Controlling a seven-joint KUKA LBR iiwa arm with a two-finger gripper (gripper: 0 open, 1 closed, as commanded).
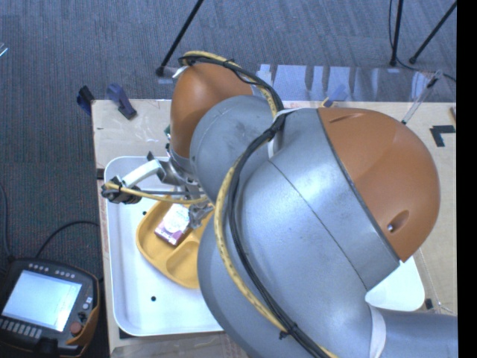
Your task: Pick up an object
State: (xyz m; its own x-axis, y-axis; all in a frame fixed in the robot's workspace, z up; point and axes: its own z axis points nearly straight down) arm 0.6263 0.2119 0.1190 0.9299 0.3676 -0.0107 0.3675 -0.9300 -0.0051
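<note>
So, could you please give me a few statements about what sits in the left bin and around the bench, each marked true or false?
1. A yellow dish lies in the left bin. True.
2. A small packet rests on the yellow dish. True.
3. The packet lies on the carpet. False: it is in the dish.
4. A handheld screen unit sits on the floor left of the bench. True.
5. The arm is green. False: grey and orange.
</note>
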